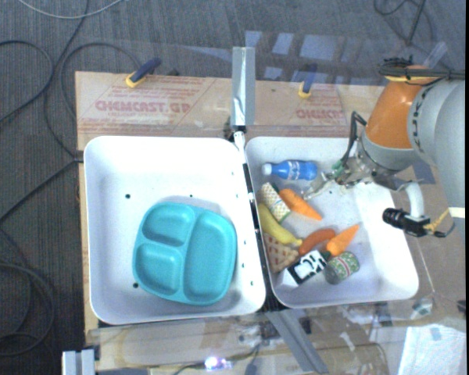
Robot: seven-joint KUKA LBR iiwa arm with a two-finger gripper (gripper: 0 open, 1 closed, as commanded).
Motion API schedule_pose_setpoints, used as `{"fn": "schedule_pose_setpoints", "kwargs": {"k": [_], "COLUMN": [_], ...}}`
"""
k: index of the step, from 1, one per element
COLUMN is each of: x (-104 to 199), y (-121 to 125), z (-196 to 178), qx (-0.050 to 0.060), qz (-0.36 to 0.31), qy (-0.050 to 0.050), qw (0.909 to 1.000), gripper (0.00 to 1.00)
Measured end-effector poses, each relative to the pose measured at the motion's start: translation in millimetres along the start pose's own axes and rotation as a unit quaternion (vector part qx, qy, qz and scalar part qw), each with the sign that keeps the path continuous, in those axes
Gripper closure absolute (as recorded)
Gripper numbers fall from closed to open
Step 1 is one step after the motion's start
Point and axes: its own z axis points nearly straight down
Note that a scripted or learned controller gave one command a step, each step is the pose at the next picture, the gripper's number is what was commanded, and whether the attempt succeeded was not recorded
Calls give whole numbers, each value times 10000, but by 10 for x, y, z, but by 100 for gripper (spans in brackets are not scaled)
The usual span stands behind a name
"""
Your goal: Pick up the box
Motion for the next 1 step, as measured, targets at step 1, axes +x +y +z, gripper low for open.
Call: {"fn": "schedule_pose_setpoints", "kwargs": {"k": [1], "x": [-329], "y": [155], "z": [2], "qx": [-3], "qz": [102], "qy": [78], "qw": [9999], "gripper": [0]}}
